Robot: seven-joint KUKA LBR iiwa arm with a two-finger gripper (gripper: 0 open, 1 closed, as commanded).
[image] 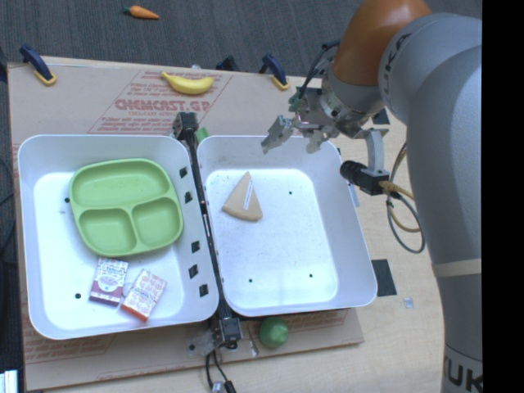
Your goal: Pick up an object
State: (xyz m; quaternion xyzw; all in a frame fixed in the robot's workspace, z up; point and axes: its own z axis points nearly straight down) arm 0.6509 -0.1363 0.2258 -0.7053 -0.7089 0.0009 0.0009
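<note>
A tan wedge-shaped piece [243,200] lies flat in the right bin [327,252], near its back left. My gripper [294,140] hangs over the right bin's back rim, up and to the right of the wedge and apart from it. Its two fingers stand spread, so it is open with nothing between them. In the left bin [41,244] sits a green divided plate [127,207], with two small red-and-white packets [109,281] [144,293] in front of it.
A yellow banana [188,81] lies on the cardboard behind the bins. A green ball [274,332] rests outside the right bin's front edge. An orange carrot [143,11] is on the floor at the back. Blue clamps [38,64] grip the board's edge.
</note>
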